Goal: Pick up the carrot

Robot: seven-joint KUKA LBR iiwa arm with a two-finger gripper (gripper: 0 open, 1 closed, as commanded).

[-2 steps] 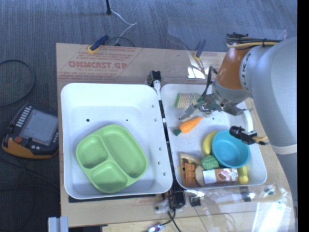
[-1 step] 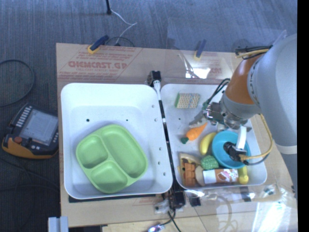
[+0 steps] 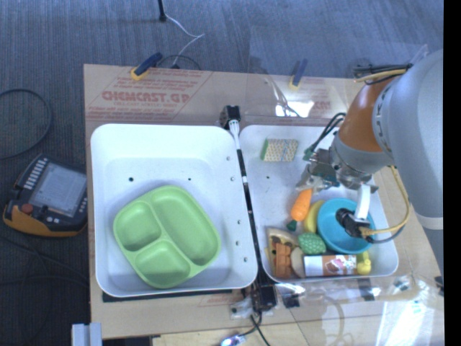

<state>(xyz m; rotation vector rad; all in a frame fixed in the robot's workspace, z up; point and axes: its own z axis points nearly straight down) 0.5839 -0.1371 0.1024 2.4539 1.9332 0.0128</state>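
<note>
The gripper (image 3: 317,181) sits just above the carrot (image 3: 302,205) in the right bin (image 3: 261,193). I cannot tell its grip. It may slip or grab the blue cup (image 3: 338,225) nearby.

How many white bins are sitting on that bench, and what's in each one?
2. The left bin holds a green divided plate. The right bin holds the carrot, a blue bowl and other toy foods, with the gripper above them; some items may be hidden.
</note>
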